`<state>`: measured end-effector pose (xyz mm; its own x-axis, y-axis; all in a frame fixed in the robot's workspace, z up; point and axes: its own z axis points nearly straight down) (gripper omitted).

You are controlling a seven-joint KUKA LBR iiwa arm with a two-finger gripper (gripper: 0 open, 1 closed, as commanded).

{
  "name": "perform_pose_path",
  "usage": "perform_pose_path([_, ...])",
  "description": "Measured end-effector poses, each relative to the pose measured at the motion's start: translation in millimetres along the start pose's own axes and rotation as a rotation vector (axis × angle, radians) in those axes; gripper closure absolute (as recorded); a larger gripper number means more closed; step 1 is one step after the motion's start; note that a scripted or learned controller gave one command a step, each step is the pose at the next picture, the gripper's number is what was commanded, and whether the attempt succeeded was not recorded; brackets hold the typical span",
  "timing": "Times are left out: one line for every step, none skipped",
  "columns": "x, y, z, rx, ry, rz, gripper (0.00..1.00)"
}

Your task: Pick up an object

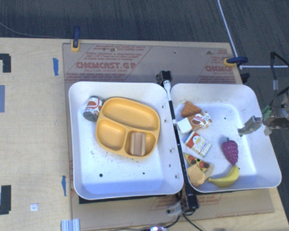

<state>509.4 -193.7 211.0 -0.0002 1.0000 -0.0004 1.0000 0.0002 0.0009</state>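
My gripper [252, 125] reaches in from the right, over the right bin's [260, 181] right side, above and to the right of the purple grapes [230, 150]. Nothing shows held in it. Below the grapes, by the front wall, lies a yellow banana [227, 177]. An orange wedge [190, 109], a small white and red carton [201, 121] and a second carton [198, 145] sit along that bin's left side. More small items [197, 170] are piled in its front left corner.
The left bin [125, 182] holds a yellow divided plate [126, 125] with a tan block [137, 144] in its lower right compartment. A small can [92, 108] lies at the plate's upper left. Clamps [236, 60] hold the cardboard sheet at the back.
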Motion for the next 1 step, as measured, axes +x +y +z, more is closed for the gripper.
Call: perform_pose_path([44.6, -17.4, 116.4, -0.001, 0.000, 0.001, 0.00])
